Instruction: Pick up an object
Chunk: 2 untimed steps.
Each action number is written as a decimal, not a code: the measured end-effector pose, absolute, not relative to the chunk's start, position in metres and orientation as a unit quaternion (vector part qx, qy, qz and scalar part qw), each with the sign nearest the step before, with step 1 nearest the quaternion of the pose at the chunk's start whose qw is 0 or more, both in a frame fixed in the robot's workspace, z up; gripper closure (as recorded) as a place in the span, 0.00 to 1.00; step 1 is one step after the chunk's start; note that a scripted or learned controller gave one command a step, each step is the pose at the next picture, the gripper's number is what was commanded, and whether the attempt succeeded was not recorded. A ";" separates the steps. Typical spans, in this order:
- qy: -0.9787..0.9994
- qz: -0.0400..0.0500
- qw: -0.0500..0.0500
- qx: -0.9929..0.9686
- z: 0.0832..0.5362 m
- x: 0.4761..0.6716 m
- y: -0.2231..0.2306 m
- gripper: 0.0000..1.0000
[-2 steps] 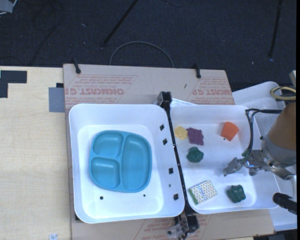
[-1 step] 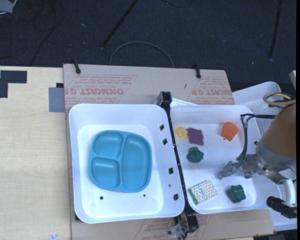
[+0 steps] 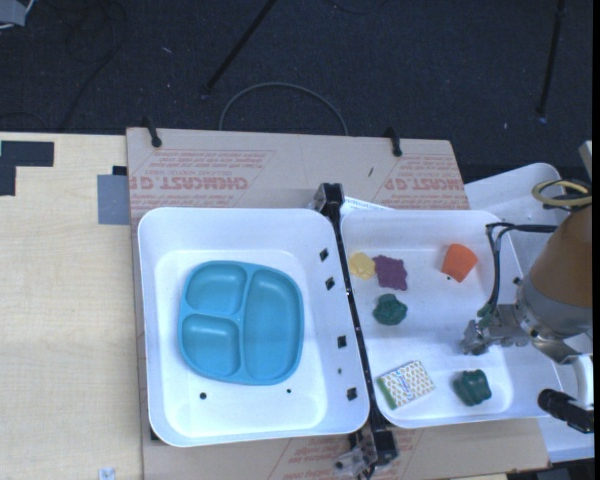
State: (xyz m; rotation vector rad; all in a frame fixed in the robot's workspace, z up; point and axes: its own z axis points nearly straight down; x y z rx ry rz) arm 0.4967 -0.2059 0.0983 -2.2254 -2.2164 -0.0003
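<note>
1. The right white bin (image 3: 500,230) holds six small things: a small yellow lump (image 3: 362,264), a purple jagged piece (image 3: 390,271), an orange block (image 3: 459,261), a dark green rounded lump (image 3: 389,310), a teal-green chunky piece (image 3: 471,387) and a flat patterned packet with a green and white print (image 3: 405,383).
2. The yellow lump and the purple piece lie just beside each other near the bin's upper left corner; the dark green lump sits just below the purple piece.
3. The orange block lies apart from them, toward the bin's upper right.
4. The patterned packet lies tilted near the bin's lower left corner, and the teal-green piece sits to its right along the lower edge.
5. The tool (image 3: 477,336) hangs over the right part of this bin, between the orange block and the teal-green piece, touching neither; whether it is spread or pressed together I cannot tell, and nothing shows held in it.
6. The grey arm with an orange band (image 3: 565,268) reaches in from the right edge of the view.
7. The left white bin (image 3: 170,230) holds a light blue divided plastic plate (image 3: 242,323) with three compartments.
8. Both bins rest on a cardboard sheet with red print (image 3: 280,173) on the pale wooden bench (image 3: 50,318).
</note>
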 end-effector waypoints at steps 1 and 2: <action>-0.707 0.000 -0.001 -0.707 0.159 0.498 -0.213 1.00; -0.707 0.000 -0.001 -0.707 0.205 0.491 -0.210 1.00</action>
